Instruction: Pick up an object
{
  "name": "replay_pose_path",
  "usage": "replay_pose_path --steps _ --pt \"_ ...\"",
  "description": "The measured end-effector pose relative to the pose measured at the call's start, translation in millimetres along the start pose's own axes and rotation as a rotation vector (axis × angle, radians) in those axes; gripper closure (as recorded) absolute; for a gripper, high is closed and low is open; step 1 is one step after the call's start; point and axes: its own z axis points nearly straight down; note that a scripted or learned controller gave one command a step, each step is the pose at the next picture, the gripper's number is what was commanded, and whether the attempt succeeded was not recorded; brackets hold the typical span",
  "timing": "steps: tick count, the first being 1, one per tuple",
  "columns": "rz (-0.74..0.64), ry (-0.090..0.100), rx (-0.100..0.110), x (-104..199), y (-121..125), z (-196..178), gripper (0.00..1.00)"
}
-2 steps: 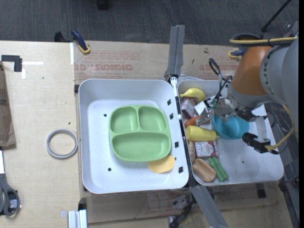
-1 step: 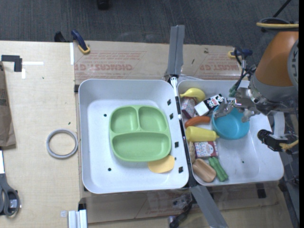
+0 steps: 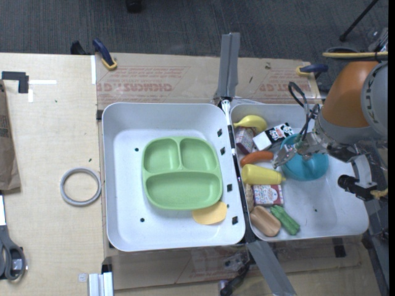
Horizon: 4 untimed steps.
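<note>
My gripper (image 3: 295, 152) hangs low in the right bin (image 3: 327, 217), right over the left rim of a teal cup (image 3: 308, 167). Whether it touches the cup is unclear. To its left lies a row of toy food: a yellow banana (image 3: 250, 122), a black-and-white piece (image 3: 281, 131), an orange carrot (image 3: 256, 157), a yellow corn cob (image 3: 262, 176), a small red-and-white box (image 3: 266, 195), a hot dog bun (image 3: 265, 221) and a green pickle (image 3: 286, 219). The left bin (image 3: 120, 165) holds a green divided plate (image 3: 182, 172) and a yellow chip (image 3: 210, 214).
A grey divider post (image 3: 228, 66) stands between the bins at the back. On the bench to the left lie a grey ring (image 3: 80, 185), a brown bag (image 3: 7, 140) and scissors (image 3: 11, 258). Blue clamps (image 3: 105, 53) sit along the back edge.
</note>
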Motion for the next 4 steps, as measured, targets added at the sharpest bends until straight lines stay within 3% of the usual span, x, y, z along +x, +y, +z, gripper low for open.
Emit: replay_pose_path --steps 1,2,3,4 --pt "0.104 0.004 0.001 -43.5 -27.2 -13.5 0.00" --pt "0.372 0.036 -0.006 -54.0 30.0 4.8 0.00" --pt "0.628 0.007 0.004 -28.0 24.4 -34.7 0.00" --pt "0.281 -0.002 -0.001 -21.2 76.6 -21.8 0.00"
